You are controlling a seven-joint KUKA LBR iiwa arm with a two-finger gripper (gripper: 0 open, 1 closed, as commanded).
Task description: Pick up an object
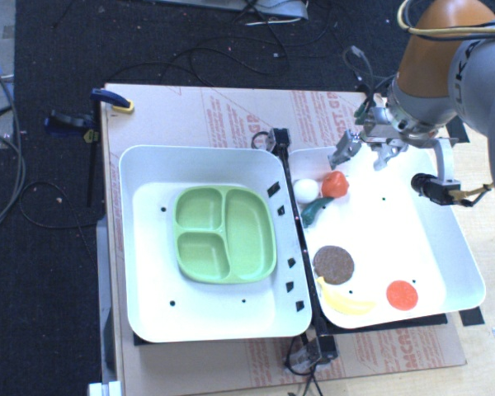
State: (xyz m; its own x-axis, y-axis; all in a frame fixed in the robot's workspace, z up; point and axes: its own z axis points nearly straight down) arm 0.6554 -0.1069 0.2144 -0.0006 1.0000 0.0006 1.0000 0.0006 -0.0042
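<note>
While the end effector hangs with fingers spread and nothing between them over the right bin's far end, the reach seems in hand. Just near-left of it lies a red-orange object beside a white ball; next it should descend and close. Red lettering on the surface is too blurred to read.

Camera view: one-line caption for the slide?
End effector open above the right bin's far end near a red ball; green divided plate in the left bin.
</note>
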